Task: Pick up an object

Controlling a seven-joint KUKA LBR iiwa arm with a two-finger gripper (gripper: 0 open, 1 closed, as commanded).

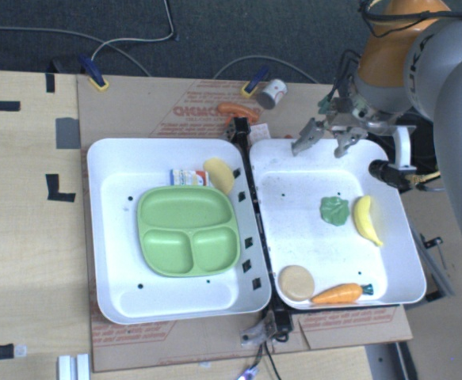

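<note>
My gripper point(326, 145) hangs over the far edge of the right bin point(318, 244), open, with nothing between its two fingers. In that bin lie a green leafy vegetable point(334, 210), a yellow banana point(366, 220) beside it, a round tan biscuit point(296, 282) and an orange carrot point(338, 294) at the near edge. The left bin point(112, 212) holds a green divided plate point(188, 230), a small white carton point(186, 178) and a pale yellow fruit point(219, 174) behind the plate.
An orange sausage-like item point(238, 110) and a grey cylinder point(271, 93) lie on the cardboard behind the bins. Blue clamps point(94, 73) and cables sit at the back. The arm's body fills the upper right.
</note>
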